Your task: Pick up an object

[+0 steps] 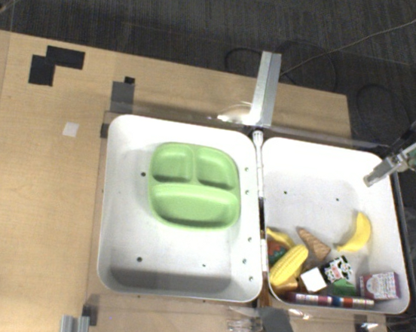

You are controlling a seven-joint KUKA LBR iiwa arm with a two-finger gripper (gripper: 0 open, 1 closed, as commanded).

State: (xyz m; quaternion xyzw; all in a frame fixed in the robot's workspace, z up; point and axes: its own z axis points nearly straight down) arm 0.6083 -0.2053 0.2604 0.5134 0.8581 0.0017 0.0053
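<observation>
At the far right corner of the right bin [389, 174] I see the gripper [380, 175], hanging over the rim with nothing between its fingers; I can't tell how far open it is at this angle. Arm comes in from the right edge. Candidates are all bunched in the near end of that bin: banana [359, 232] lying alone on bare floor, well apart from the gripper; toy corn cob [289, 265] leaning against an ice cream cone [313, 244]; a small cow-print carton [340, 271], a white cube [313, 280], a pink carton [380, 284] in the near right corner, and a marker [331, 299] along the near wall. Left bin [121, 188] has a green divided plate [193, 184], too flat and wide to bother with. My pick is the banana: looks like light, stiff plastic, probably a bit slick, curved. I'd close across the thick middle, jaws square to its long axis, so it doesn't squirt out. It's the only one with clearance on both sides. The pile is riskier: fingers would likely nudge neighbours. Both bins sit on the worktop [29, 199].
</observation>
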